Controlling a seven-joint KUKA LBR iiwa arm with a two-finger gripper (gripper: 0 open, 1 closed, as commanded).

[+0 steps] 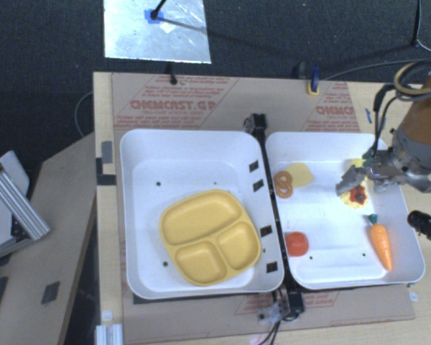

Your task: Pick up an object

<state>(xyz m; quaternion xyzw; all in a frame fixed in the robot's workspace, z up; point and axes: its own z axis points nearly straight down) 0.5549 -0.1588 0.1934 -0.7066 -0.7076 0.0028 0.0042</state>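
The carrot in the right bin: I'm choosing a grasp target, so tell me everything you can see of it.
The carrot looks like a smooth plastic toy: an orange tapered body with a small green stub at its top end. It lies flat on the floor of the right bin, near the bin's right wall, its green end pointing up the picture and its tip toward the bin's near right corner. Nothing appears to touch it; the gripper is above it in the picture, over a small yellow and red item.
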